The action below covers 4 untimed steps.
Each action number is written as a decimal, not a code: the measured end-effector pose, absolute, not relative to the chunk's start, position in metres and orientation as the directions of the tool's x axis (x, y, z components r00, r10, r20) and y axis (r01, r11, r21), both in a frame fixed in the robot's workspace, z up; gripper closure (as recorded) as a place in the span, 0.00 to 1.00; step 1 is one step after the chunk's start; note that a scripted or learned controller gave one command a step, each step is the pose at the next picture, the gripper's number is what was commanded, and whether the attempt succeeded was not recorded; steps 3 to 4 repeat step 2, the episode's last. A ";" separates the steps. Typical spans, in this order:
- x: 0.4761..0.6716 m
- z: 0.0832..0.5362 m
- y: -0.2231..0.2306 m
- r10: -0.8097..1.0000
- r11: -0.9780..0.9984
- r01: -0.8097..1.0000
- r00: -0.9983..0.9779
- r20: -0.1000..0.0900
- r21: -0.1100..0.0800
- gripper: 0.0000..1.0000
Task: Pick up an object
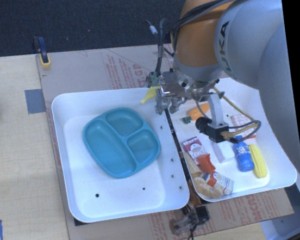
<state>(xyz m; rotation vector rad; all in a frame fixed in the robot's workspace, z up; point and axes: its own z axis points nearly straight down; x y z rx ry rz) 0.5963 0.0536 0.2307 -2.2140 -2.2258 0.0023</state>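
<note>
one arm (220,30) | reaching from right | wrist over right bin (281,179)

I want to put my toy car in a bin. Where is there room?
The left white bin has bare floor in front of and left of the blue divided plastic plate. The right white bin is crowded with a yellow toy corn, a blue bottle and snack packets.

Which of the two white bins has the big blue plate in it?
The left bin. A blue divided plate lies alone in it; the right bin holds small packets and toy food.
</note>
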 end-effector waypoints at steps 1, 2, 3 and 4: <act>0.539 0.293 0.050 1.000 0.005 1.000 -0.005 0.000 -0.003 1.00; 0.491 0.236 0.041 1.000 0.004 1.000 -0.004 -0.001 -0.006 1.00; 0.491 0.236 0.041 1.000 0.004 1.000 -0.004 -0.001 -0.006 1.00; 0.491 0.236 0.041 1.000 0.004 1.000 -0.004 -0.001 -0.006 1.00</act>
